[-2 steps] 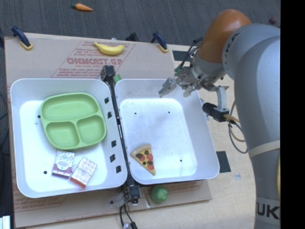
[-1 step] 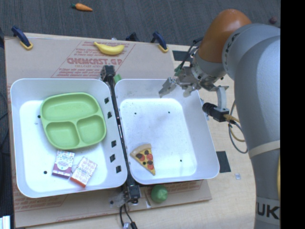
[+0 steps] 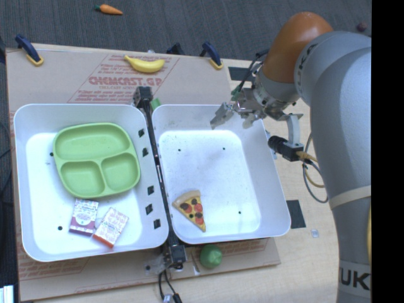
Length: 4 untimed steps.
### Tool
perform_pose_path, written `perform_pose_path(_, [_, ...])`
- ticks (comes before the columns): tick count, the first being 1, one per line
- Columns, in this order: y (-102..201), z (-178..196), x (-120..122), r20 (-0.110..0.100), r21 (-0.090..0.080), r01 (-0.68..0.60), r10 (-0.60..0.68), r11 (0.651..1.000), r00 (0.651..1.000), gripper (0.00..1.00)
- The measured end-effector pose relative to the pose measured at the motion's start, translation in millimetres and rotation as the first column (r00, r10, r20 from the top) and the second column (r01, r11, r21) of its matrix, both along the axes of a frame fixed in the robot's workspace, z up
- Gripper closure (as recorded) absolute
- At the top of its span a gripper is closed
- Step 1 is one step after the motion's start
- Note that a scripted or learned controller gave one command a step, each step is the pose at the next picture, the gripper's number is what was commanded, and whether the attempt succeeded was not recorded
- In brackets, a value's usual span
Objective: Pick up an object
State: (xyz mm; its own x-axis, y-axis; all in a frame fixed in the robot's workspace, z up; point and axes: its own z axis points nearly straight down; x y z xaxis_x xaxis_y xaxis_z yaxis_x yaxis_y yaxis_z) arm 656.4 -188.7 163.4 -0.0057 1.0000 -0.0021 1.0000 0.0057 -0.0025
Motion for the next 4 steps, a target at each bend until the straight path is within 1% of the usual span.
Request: perform_pose_path(4, [0.0,0.0,0.0,0.0,0.0,0.0,0.0,1.0,1.0,0.0])
